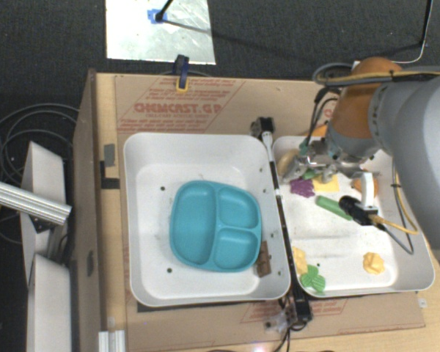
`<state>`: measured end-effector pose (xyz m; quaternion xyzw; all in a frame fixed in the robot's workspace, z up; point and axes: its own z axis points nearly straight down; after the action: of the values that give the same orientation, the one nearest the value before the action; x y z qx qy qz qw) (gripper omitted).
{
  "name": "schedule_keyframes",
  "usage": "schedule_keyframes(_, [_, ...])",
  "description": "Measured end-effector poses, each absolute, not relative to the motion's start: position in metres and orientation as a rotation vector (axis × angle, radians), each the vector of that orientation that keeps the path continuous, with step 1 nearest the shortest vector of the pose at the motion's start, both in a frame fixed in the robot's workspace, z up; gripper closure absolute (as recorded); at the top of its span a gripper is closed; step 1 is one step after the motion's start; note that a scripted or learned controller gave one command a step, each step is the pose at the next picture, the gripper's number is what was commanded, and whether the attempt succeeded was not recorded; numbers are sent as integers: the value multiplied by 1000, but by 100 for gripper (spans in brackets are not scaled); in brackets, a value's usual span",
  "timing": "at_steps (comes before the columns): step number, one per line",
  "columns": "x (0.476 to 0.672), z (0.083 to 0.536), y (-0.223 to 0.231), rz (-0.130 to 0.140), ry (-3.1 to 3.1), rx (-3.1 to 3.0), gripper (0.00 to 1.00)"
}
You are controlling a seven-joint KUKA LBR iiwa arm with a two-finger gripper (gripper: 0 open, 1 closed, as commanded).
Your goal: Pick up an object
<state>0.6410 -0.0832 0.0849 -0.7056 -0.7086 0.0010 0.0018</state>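
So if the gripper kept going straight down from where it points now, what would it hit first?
Probably the purple piece lying on the right bin's floor, just below the gripper. The yellow piece lies close beside it, and depth is hard to judge from this slanted view.

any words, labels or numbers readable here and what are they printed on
"CHEMCAST GP": red print on the brown cardboard sheet under the two white bins, above the left bin; the last letters are faint, so that reading is unsure.
A smaller line of red print sits above it on the same sheet, too small and blurred to read.
More red print at the sheet's lower edge, near the bottom clip, is also unreadable.
The blue divided plate carries no text.
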Motion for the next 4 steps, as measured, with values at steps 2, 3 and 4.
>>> schedule_keyframes(2, [529, 83, -110, 9, -2212, -2222, 0])
schedule_keyframes(3, [554, 173, -178, -5, -2227, -2235, 0])
schedule_keyframes(4, [526, 80, -160, 2, -2220, -2218, 0])
